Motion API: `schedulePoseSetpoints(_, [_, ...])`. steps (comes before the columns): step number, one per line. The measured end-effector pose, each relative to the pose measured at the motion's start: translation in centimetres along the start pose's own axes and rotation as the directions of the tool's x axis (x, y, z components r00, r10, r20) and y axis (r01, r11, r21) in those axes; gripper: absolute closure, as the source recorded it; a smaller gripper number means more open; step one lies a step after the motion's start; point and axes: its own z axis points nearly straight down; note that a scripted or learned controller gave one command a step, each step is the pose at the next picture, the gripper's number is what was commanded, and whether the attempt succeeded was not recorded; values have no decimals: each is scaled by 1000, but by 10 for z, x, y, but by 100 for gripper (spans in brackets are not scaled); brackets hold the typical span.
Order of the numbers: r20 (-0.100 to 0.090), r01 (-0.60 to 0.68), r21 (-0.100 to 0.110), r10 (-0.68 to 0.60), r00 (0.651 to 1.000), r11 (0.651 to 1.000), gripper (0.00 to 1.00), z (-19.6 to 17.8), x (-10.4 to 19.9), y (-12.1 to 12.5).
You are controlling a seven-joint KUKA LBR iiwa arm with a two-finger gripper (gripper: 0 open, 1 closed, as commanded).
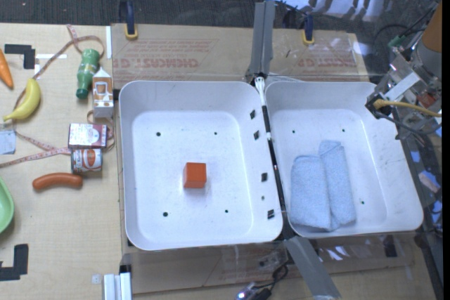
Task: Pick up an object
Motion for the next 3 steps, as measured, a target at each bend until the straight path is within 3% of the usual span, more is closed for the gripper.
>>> schedulePoseSetpoints(1, [1,-302,3,302,953,953,0,36,-101,3])
schedulePoseSetpoints(2, [-1,-241,2,241,970,970,0,153,-42,-23])
schedulePoseSetpoints(3, [-1,-204,1,204,979,979,0,25,-104,-31])
